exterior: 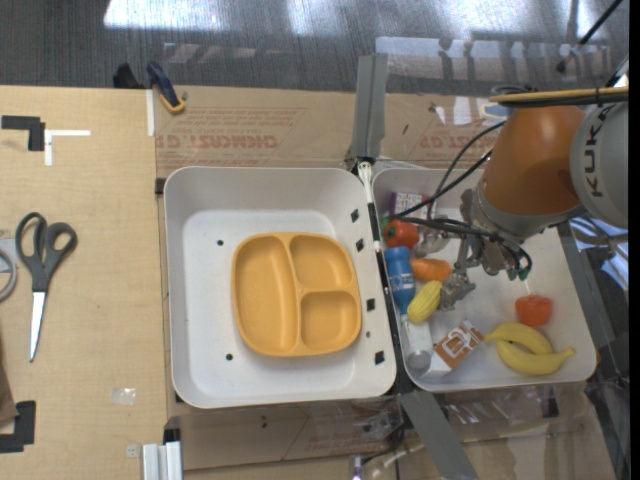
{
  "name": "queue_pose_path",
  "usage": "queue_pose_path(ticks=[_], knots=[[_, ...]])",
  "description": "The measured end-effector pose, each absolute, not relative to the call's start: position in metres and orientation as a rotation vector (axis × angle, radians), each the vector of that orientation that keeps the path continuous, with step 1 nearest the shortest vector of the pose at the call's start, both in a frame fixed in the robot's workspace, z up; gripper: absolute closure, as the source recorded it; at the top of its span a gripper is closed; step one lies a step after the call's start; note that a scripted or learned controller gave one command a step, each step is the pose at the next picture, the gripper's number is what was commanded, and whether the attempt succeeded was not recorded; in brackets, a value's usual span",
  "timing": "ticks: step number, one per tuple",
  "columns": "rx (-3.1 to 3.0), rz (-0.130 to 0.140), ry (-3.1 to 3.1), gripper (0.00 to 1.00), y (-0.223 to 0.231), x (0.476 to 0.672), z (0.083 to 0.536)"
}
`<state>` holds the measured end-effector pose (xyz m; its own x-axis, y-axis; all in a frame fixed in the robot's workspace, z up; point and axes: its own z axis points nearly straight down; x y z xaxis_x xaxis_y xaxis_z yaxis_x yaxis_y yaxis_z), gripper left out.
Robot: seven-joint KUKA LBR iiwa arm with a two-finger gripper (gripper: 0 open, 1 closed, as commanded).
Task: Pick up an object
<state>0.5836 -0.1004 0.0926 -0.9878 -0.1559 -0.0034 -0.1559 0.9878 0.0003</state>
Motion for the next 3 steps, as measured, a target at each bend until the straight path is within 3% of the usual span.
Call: queue_pose_path(ticks=[1,2,3], knots=[[-0.209,-0.008,3.108,0.0,-0.106,0.502,0.098],[-0.023,-0.001,3.137,0.0,-0.149,0.561,0.245],[-0.309,-0.008,3.107,0.0,-0.117,0.54,0.109]])
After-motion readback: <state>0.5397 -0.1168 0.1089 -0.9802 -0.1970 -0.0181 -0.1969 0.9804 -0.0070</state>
